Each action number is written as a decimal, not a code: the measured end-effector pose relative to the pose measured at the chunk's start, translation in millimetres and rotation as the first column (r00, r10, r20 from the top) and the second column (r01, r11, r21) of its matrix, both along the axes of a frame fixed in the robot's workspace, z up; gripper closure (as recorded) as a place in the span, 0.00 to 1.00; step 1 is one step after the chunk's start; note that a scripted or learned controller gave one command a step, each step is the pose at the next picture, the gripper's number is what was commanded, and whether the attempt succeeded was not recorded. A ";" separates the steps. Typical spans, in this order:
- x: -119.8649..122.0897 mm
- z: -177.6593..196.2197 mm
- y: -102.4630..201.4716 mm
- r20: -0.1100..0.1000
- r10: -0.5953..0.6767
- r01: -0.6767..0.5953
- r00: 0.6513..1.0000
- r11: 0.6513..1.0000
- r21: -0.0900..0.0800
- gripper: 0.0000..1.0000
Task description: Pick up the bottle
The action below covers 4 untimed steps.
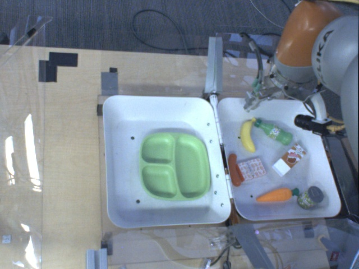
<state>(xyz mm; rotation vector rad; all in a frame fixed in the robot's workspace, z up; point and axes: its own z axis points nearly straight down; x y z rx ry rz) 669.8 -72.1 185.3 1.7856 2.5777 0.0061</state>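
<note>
Judging the green bottle point(274, 132) light, stiff, slick; we'd grip mid-body. It lies in the right bin point(331, 206) beside the banana point(247, 136). Gripper point(253, 98) near; jaws' state unclear.

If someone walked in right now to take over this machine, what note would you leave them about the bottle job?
Gripper: hangs over the back edge of the right bin, nothing visibly in it; whether it is open or shut is hard to tell.
Bottle: green, lying on its side in the right bin, just beside the banana, a little in front of the gripper.
Also in that bin: a sausage, a pink card, a small carton, a carrot and a small can. The left bin holds a green tray.
Done: nothing lifted yet.
Left: lower onto the bottle, grip it, raise it.
</note>
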 end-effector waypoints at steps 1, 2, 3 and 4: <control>-22.4 -77.0 -38.9 0.006 -0.006 0.006 1.000 1.000 -0.002 0.00; -9.5 -83.4 -16.1 0.001 0.343 -0.343 0.939 0.939 -0.003 0.00; -13.0 -70.9 -113.6 0.001 0.399 -0.399 0.917 0.917 -0.006 0.00; -11.9 -97.2 -131.6 0.004 0.162 -0.162 0.987 0.987 -0.004 0.00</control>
